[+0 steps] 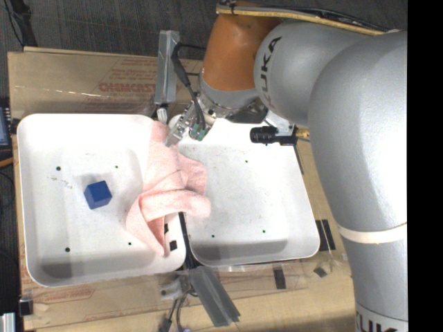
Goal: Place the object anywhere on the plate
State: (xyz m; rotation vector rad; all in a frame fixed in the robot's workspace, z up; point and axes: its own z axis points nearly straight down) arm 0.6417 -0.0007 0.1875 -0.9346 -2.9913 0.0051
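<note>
- The bench (69,81) is covered with brown cardboard printed in faded red lettering; it shows above the bins in the upper left and as a strip along the bottom edge.
- Beyond the bench, across the top of the frame, lies dark grey carpet-like floor.
- Two shallow white bins with rounded corners sit side by side: the left bin (41,185) fills the left half, the right bin (277,206) the centre. Both have smooth, faintly scuffed floors with small dark holes.
- A grey metal bracket (166,68) stands upright behind the bins, top centre; another grey piece (211,296) lies at the bottom centre below the gap between the bins.
- A pink cloth (169,192), soft and terry-like, is draped in folds over the shared walls of the two bins, mid-frame. One end trails up toward the gripper; the bunched lower part lies mostly in the left bin.
- A small blue cube (97,194), matte with crisp edges, rests on the left bin's floor, apart from the cloth.
- The arm, glossy grey with an orange band (235,47), fills the right and top of the frame.
- The gripper (181,128) sits at the cloth's upper end by the back of the bins; I cannot tell how it stands or whether it holds the cloth.
</note>
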